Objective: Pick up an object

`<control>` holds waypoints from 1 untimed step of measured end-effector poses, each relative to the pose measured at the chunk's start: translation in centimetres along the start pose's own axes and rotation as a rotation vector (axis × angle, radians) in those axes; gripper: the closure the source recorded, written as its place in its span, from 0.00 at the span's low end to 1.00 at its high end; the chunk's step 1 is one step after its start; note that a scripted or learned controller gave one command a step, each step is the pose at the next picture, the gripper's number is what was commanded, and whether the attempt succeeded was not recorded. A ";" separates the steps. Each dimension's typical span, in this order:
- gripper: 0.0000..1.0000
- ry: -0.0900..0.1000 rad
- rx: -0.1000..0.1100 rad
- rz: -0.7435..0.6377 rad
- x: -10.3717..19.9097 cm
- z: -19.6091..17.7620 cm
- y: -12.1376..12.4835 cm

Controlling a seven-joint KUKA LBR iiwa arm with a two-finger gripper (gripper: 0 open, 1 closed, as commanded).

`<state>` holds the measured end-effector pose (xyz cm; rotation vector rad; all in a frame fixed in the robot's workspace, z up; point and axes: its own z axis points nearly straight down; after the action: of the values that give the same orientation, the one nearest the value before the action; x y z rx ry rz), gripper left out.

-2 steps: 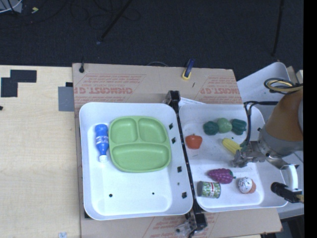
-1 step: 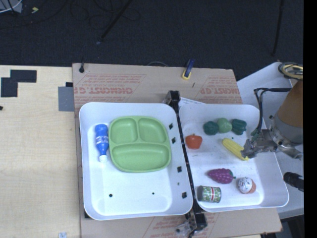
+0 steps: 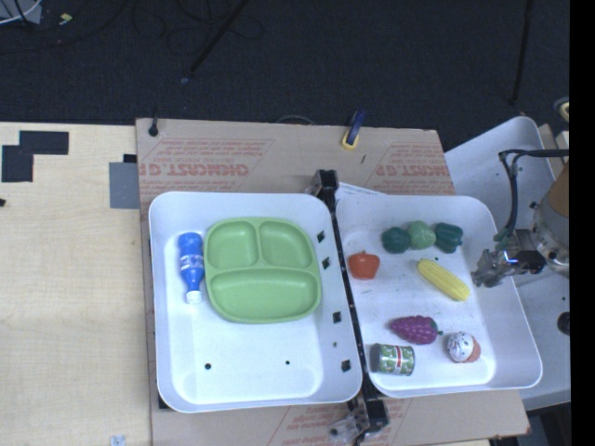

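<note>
The right bin (image 3: 507, 337) holds several toy foods: a red tomato (image 3: 363, 266), a green vegetable cluster (image 3: 420, 237), a yellow corn cob (image 3: 443, 279), purple grapes (image 3: 415, 329), a green-labelled can (image 3: 392, 360) lying on its side, and a small white and red object (image 3: 460, 347). My gripper (image 3: 493, 269) hangs at the bin's right rim, just right of the corn cob. Nothing shows between its tips.
The left bin (image 3: 177, 351) holds a green divided plate (image 3: 261, 269) and a blue bottle (image 3: 191, 265) lying beside it. A black clamp runs between the two bins. Cardboard lies under both. Cables hang near the arm at the right.
</note>
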<state>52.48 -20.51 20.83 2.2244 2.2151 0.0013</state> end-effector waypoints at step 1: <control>1.00 0.001 0.002 -0.004 -0.2 -2.0 0.0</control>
<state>52.49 -20.66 22.87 2.2211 2.2211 0.0006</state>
